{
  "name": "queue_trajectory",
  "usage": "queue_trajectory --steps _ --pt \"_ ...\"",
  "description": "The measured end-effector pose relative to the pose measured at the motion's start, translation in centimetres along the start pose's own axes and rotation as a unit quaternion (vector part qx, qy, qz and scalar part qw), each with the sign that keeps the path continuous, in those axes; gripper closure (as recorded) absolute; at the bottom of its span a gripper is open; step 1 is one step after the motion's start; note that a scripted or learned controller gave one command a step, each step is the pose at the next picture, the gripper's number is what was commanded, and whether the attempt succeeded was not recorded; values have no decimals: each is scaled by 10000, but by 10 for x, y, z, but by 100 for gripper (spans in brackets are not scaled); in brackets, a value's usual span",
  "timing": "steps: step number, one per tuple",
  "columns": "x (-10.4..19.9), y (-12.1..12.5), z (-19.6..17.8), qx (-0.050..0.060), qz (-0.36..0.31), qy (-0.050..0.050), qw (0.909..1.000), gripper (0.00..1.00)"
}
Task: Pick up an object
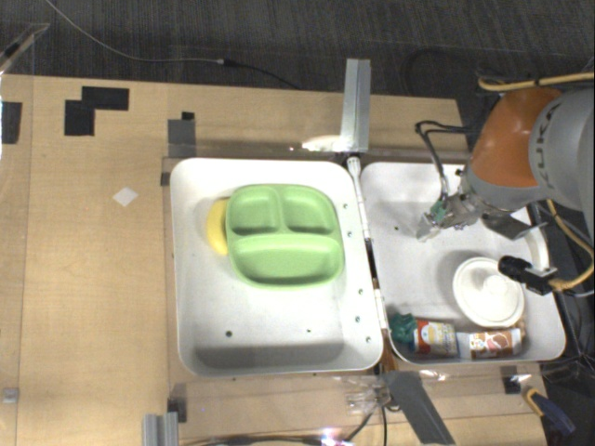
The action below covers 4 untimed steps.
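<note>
The gripper [439, 216] hangs over the upper part of the right bin [409, 179]; whether it is spread or pressed together I cannot tell, and nothing is visibly held. Nearest candidates lie lower in that bin: a white bowl [487, 292] and a bottle [429, 336] against the front wall beside a second small container [495, 343]. The bowl looks rigid, light and probably slippery (its rim seems the best hold). The left bin [186, 277] carries a green tray [283, 234] covering most of a yellow thing [216, 226].
</note>
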<state>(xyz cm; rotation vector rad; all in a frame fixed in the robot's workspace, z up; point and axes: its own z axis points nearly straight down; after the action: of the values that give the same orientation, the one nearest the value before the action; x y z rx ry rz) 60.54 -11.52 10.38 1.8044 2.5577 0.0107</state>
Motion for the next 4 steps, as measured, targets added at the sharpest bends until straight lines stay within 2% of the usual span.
queue_trajectory --steps 1,2,3,4 --pt "0 0 0 1 0 0 10000 0" --pt "-64 18 -88 18 -385 0 9993 0" --pt "-75 -47 -123 27 -930 3 9957 0" --pt "-26 -42 -25 41 -311 19 9995 0"
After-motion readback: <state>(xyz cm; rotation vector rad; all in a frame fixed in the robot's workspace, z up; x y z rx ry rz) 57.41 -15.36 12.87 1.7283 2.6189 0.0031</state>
